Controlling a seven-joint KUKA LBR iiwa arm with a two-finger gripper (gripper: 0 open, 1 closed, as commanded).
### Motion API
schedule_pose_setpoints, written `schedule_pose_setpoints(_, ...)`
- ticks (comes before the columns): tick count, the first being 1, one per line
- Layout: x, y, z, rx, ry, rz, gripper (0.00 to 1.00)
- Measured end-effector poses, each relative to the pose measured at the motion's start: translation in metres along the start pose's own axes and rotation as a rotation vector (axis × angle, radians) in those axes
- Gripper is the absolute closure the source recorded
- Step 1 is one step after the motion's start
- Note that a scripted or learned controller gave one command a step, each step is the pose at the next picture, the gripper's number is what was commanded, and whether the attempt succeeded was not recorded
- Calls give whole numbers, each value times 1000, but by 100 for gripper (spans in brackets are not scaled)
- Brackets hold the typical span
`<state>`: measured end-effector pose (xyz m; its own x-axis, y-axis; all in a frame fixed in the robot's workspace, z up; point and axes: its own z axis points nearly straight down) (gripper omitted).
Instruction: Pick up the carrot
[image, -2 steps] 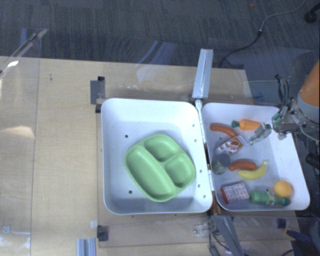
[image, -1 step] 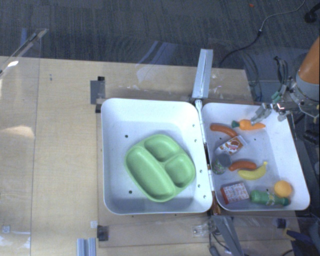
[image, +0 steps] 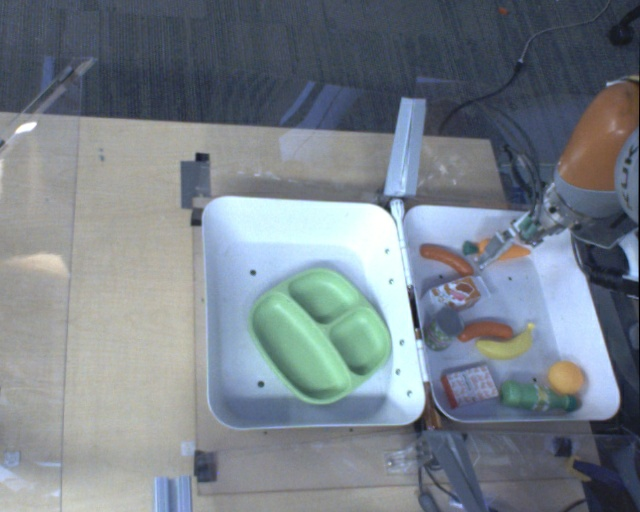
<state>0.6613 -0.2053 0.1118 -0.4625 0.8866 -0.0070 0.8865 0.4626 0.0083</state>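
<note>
green bottle (image: 538, 397) hugs the near rim; hand (image: 497, 250), grip unclear, over carrot (image: 505, 250) by far wall.

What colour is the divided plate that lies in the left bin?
The divided plate is light green all over, with no pattern, seen in the camera view.

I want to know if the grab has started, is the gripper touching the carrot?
Cannot tell. In the camera view the gripper overlaps the carrot at the back of the right bin, but the slanted angle hides whether it touches or hovers above.
</note>
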Motion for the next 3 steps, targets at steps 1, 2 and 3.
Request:
schedule_pose_setpoints(1, -11, 0, 13, 23, 11, -187, 0)
schedule_pose_setpoints(2, -15, 4, 2, 2, -18, -190, 100)
schedule_pose_setpoints(3, 62, 38, -119, -3, -1, -234, 100)
